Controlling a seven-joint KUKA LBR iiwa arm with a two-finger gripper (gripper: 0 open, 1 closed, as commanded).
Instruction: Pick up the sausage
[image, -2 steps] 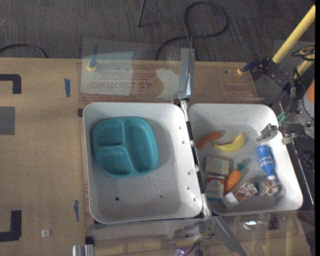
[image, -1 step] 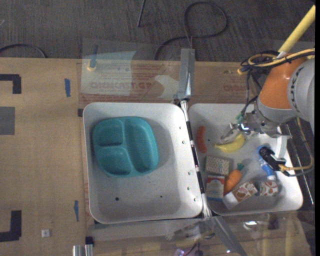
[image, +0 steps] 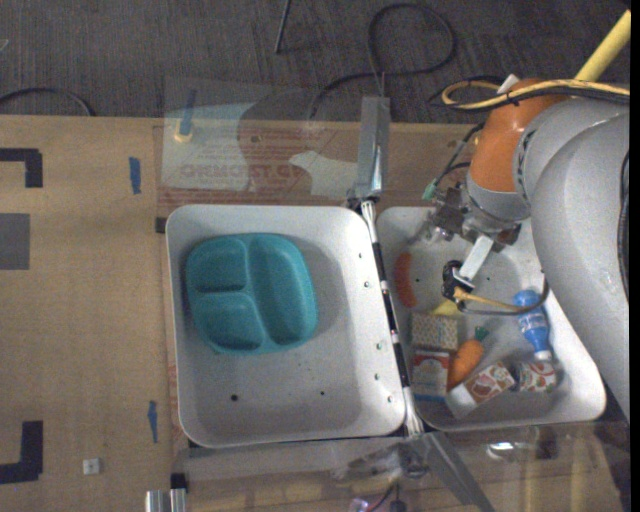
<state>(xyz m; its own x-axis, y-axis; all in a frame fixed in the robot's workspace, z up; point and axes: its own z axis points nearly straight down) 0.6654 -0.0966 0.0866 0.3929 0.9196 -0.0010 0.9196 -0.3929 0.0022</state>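
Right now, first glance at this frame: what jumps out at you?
The teal divided plate in the left bin is the biggest block of colour. The grey arm with its orange band hangs over the right bin, where small items crowd the view's lower side. The reddish sausage lies apart from them, along that bin's left wall.

One fixed camera above the bench (image: 80, 330) looks down at a slant, framing both bins (image: 300, 400) at moderate range.
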